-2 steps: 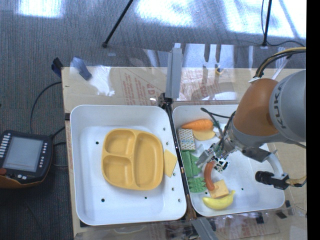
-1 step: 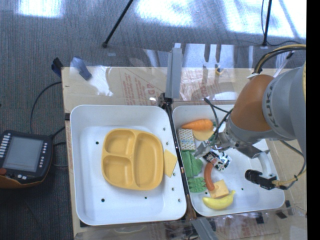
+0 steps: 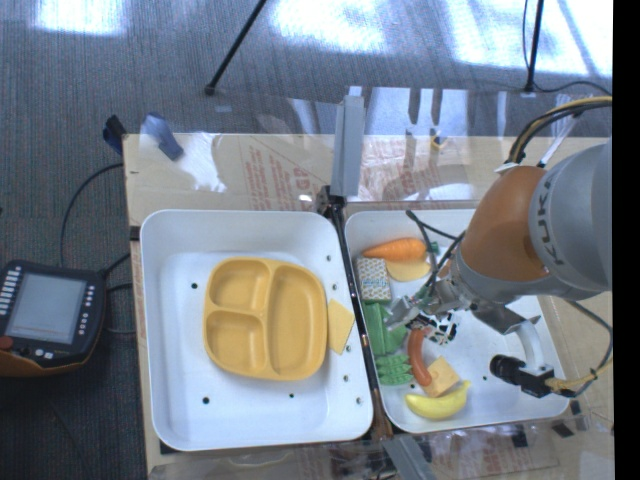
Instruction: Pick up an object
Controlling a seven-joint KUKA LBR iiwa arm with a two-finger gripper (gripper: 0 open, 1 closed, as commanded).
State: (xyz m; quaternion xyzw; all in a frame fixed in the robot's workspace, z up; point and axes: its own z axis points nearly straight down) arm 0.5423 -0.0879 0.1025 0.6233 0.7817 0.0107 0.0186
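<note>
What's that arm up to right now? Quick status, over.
Gripper low in right bin, over the red sausage; grip unconfirmed. Carrot, green piece, banana crowd close. Yellow tray in left bin.

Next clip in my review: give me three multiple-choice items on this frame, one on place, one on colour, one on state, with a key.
1. Where is the yellow tray?
A. left bin
B. right bin
C. on the floor

2. What colour is the carrot?
A. blue
B. orange
C. white

3. How does the banana lie?
A. on the tray
B. hanging from the arm
C. flat on the right bin's floor, near its front edge

Key: 1 A, the tray lies in the left bin. 2 B, it is orange with a green top. 3 C, it lies below the end effector, apart from it.
</note>
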